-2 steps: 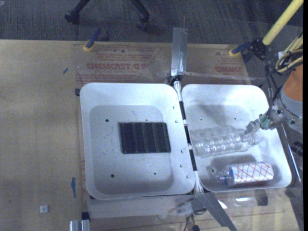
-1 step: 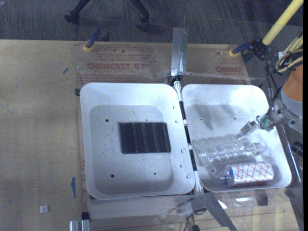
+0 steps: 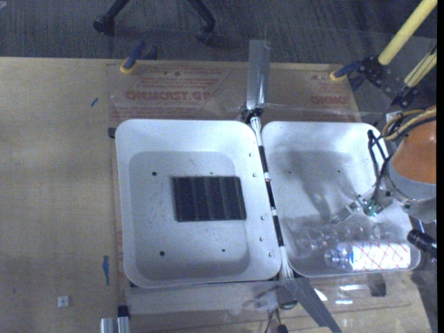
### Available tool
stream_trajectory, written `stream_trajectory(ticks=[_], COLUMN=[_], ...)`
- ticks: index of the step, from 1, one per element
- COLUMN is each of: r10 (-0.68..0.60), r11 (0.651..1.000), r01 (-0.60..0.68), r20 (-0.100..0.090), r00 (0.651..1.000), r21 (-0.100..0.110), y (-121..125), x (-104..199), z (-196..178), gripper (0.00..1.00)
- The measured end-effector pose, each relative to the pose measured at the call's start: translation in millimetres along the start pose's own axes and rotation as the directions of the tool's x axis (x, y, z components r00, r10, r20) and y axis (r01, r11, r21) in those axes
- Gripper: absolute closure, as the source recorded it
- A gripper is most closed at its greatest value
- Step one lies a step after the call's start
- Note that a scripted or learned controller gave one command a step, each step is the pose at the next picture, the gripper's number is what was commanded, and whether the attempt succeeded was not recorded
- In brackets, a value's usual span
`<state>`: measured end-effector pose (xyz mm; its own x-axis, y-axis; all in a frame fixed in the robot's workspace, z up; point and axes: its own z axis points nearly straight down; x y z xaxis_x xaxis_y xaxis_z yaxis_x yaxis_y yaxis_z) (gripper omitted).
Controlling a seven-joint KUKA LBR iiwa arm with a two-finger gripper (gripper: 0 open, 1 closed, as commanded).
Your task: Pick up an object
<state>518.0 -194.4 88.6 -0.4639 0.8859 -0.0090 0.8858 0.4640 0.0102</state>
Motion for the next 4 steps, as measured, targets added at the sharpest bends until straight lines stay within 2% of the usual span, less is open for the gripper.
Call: stream_trajectory(ticks=[1, 2, 3, 4], r10=[-0.035, 0.18, 0.373, 0.339], r11=[0.999, 0.984, 0.928, 0.941], r01=[0.035, -0.18, -0.373, -0.339], r20=[-0.002, -0.002, -0.002, 0.0], r00=[0.999, 0.984, 0.928, 0.941], r21=[0.001, 0.003, 0.003, 0.007], y=[-5.9, 2.1, 66.9, -27.6], x=[5.9, 43.2, 43.3, 25.4], z=[-0.2, -0.4, 0.4, 0.2], gripper=[0.0, 0.0, 0.0, 0.0])
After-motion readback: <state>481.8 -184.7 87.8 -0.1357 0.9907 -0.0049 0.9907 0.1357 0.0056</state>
